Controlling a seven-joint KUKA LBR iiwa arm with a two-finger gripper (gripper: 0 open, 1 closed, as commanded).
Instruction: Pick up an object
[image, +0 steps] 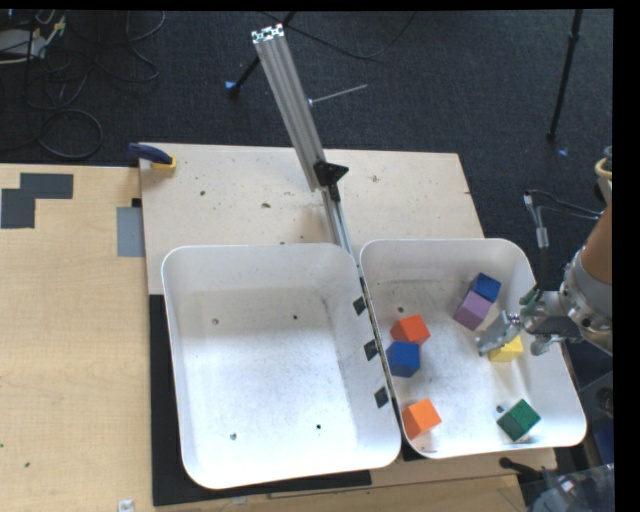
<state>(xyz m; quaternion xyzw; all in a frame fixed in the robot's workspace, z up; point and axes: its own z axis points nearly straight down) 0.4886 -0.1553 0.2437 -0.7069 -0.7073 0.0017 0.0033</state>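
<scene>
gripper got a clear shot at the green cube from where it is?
Probably yes. The green cube sits alone near the right bin's front corner, nothing stacked on it or touching it, and the gripper is just above the yellow cube nearby.

arm (600, 270): enters from right, low | jaws: pointing left, state unclear

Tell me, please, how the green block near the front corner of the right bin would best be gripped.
Probably from straight above, closing on two opposite flat faces. The green block sits alone, apart from the orange block, but near the right bin's front rim, so a side approach looks cramped. It lies turned relative to the walls, so the gripper should rotate to match.
</scene>
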